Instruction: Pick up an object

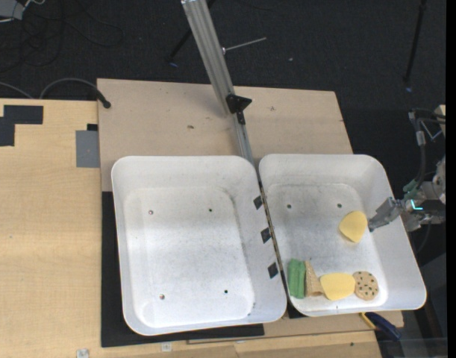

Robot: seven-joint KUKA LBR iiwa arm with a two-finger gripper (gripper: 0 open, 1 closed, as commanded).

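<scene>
**Tool at the right bin's rim, beside a yellow piece**

Dark floor with loose cables surrounds a pale wooden tabletop (41, 222), and a tan board (213, 118) lies across its far side. Two white bins sit side by side on a black mat at the near edge. The left bin (130, 192) has only small dark dots on its floor. A grey metal rail (213, 58) slants down from the far side and ends at the seam between the bins.

In the right bin (317, 174), a yellow piece (353, 227) lies near the right wall, about halfway along it. The tool (378, 219) reaches in over that wall from the right, its dark tip touching or just beside the piece's right edge; whether it is open or closed I cannot tell, and the piece is not visibly gripped.

Along the near wall of the right bin lie four things in a row: a green block (295, 278), a tan slice (313, 279) against it, a yellow lump (336, 286), and a cookie (366, 285) nearest the right corner.
</scene>
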